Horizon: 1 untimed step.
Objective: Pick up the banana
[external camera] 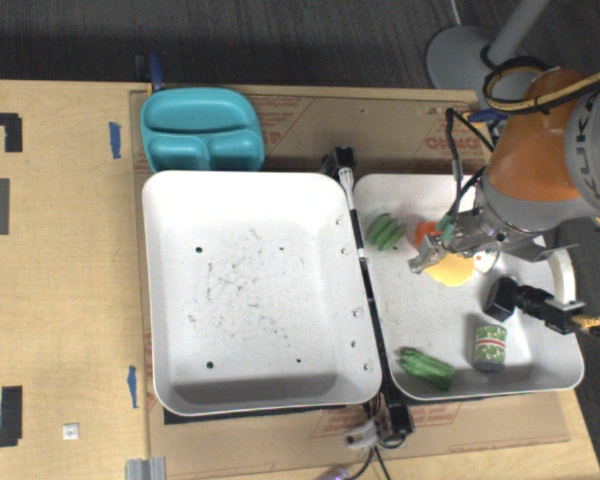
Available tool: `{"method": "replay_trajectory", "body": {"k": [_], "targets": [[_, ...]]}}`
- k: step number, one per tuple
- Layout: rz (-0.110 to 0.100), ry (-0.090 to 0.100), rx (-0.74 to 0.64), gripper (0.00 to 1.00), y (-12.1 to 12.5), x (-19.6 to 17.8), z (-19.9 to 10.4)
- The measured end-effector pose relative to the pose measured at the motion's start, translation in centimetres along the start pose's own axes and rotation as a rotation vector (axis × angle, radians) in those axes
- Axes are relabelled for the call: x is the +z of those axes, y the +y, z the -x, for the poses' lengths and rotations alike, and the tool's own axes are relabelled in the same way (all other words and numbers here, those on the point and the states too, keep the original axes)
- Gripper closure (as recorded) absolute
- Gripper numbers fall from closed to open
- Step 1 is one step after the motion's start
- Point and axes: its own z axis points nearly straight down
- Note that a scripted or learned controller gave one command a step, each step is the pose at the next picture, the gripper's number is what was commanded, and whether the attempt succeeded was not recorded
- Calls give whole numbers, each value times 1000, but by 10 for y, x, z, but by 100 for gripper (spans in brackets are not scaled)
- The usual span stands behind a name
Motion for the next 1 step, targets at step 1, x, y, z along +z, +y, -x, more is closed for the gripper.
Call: {"method": "replay_trajectory", "body": {"k": [1], "targets": [[2, -2, 0, 100, 0, -10, 0]]}}
